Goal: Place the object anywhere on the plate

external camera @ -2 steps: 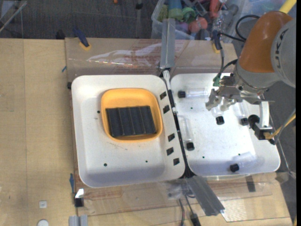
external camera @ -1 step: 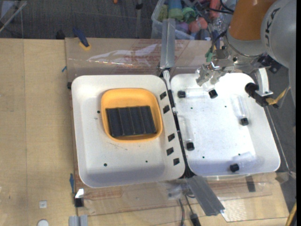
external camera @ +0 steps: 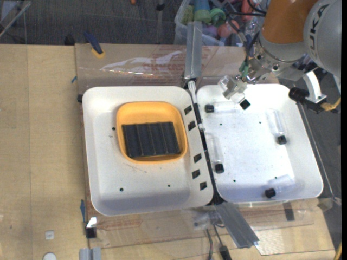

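A black ribbed rectangular object (external camera: pixel 150 140) lies flat on the orange plate (external camera: pixel 147 110), which sits in the left bin (external camera: pixel 100 161). My gripper (external camera: pixel 234 89) hangs over the far left corner of the right bin (external camera: pixel 255 161), well away from the plate and the object. Nothing shows in its grasp. A small black square (external camera: pixel 244 104) sits just below the gripper; I cannot tell whether it belongs to the gripper.
Small black studs (external camera: pixel 281 140) dot the floor of the right bin. A raised divider (external camera: pixel 196 140) with black tabs separates the two bins. A bin of colourful items (external camera: pixel 217 7) stands behind the bench.
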Tool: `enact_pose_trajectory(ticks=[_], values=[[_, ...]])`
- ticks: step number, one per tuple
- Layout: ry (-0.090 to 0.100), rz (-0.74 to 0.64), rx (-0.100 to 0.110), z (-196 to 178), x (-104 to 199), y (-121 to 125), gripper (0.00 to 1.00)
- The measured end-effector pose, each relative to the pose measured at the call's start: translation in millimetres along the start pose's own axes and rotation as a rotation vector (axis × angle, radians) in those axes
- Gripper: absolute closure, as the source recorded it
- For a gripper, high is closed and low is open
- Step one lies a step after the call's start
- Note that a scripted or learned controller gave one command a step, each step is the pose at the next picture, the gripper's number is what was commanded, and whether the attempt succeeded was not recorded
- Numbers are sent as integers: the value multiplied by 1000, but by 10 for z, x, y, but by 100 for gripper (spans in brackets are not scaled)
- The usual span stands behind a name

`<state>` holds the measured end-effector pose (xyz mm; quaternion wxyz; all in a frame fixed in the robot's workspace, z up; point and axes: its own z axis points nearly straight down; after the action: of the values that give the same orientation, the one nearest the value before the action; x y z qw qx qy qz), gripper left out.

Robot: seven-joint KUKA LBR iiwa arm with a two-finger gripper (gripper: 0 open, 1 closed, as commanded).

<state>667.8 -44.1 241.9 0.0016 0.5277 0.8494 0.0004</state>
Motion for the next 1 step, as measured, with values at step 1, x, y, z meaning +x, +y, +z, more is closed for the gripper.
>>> enact_pose_trajectory(ticks=[1], values=[[0, -201, -1, -247, 43, 24, 100]])
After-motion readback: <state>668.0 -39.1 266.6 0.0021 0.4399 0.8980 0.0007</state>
